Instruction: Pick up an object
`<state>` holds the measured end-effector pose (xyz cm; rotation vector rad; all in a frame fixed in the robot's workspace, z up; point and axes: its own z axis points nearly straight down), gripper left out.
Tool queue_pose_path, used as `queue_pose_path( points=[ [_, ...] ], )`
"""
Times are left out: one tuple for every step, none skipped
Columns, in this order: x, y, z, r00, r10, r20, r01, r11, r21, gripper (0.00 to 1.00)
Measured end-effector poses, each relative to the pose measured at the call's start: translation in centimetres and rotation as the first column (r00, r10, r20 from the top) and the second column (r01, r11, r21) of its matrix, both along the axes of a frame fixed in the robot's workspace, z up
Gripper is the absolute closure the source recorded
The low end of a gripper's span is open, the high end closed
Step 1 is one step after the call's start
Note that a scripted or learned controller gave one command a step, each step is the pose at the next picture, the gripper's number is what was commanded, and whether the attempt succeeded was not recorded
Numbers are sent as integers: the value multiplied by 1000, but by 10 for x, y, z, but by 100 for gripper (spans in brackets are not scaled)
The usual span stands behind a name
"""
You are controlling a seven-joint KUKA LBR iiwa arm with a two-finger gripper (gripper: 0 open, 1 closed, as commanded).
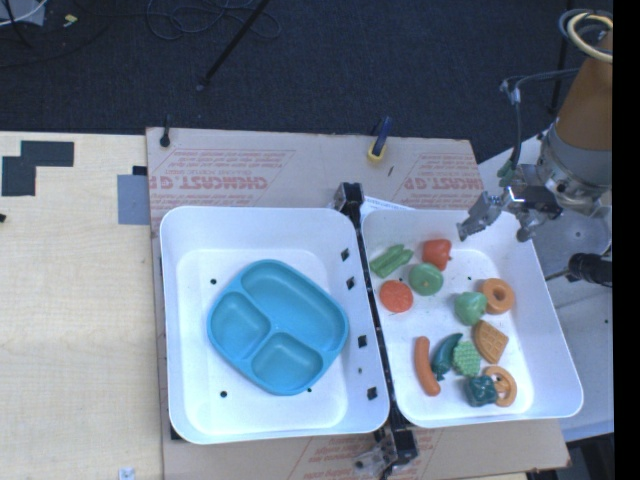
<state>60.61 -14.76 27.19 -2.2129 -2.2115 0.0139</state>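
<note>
Nearest the camera, along the front edge of the right bin (560, 393), lie a teal toy beside a small pretzel-like ring (501, 385), with an orange sausage shape (426, 365), a dark teal piece and a tan waffle-like piece (490, 341) just behind; any of these could be the thing to pick up. Mid-bin sit a red tomato (396, 297), a green ball, a green pepper and a doughnut (496, 295); toward the back edge lie a green pod (391, 259) and a red piece. The left bin (180, 328) carries a blue divided plate (277, 325), likely kept apart as a drop spot. Beyond the right bin's back right corner the gripper (505, 218) hovers released, prongs spread and grasping nothing, seemingly poised to descend.
</note>
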Motion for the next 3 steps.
queue_pose_path(
  points=[
    [2, 0, 7, 1000, 2, 12, -2, 1000, -2, 0],
    [-2, -1, -57, 1000, 2, 6, -2, 1000, -1, 0],
    [3, -3, -119, 1000, 1, 6, -1, 1000, -1, 0]
  ],
)
